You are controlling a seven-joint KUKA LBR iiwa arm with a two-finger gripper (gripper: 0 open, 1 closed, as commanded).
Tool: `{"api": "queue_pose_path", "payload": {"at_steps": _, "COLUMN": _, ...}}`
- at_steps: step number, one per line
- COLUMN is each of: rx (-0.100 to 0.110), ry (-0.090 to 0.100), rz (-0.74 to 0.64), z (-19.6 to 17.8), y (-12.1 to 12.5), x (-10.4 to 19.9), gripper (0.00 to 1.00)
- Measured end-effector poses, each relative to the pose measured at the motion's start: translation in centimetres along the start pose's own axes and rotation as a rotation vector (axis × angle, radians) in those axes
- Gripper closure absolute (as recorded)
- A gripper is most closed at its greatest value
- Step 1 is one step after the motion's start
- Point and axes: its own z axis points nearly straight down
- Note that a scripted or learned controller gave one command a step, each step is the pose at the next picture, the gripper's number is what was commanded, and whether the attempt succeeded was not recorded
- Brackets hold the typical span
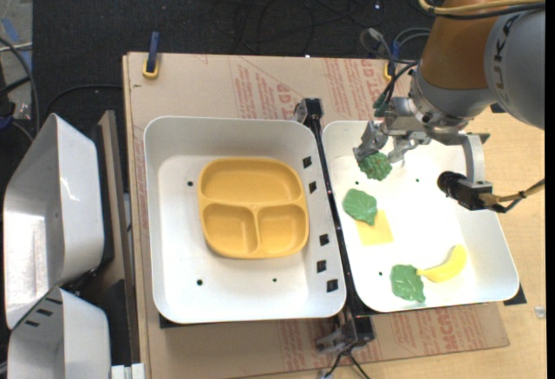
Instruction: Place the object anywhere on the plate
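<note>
A yellow three-compartment plate (pixel 253 205) lies in the left bin (pixel 173 143). My gripper (pixel 380 153) hangs over the upper left part of the right bin (pixel 486 234). A green broccoli piece (pixel 375 166) sits between its fingers, just above the bin floor. The fingers are shut on the broccoli.
In the right bin lie a green leafy piece (pixel 360 205) on a yellow slice (pixel 375 231), another green leafy piece (pixel 406 282) near the front, and a yellow banana (pixel 446 265). A black divider with clips (pixel 323 195) runs between the bins. A white container (pixel 48 195) stands far left.
</note>
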Motion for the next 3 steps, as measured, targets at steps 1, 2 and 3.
{"api": "queue_pose_path", "payload": {"at_steps": 1, "rx": 0.003, "ry": 0.0, "rz": 0.0, "z": 1.3, "y": -1.7, "x": 4.7, "gripper": 1.0}}
{"api": "queue_pose_path", "payload": {"at_steps": 2, "rx": 0.002, "ry": -0.001, "rz": 0.0, "z": 1.5, "y": -2.3, "x": 9.6, "gripper": 1.0}}
{"api": "queue_pose_path", "payload": {"at_steps": 3, "rx": 0.004, "ry": -0.001, "rz": 0.0, "z": 2.5, "y": -4.4, "x": 14.4, "gripper": 1.0}}
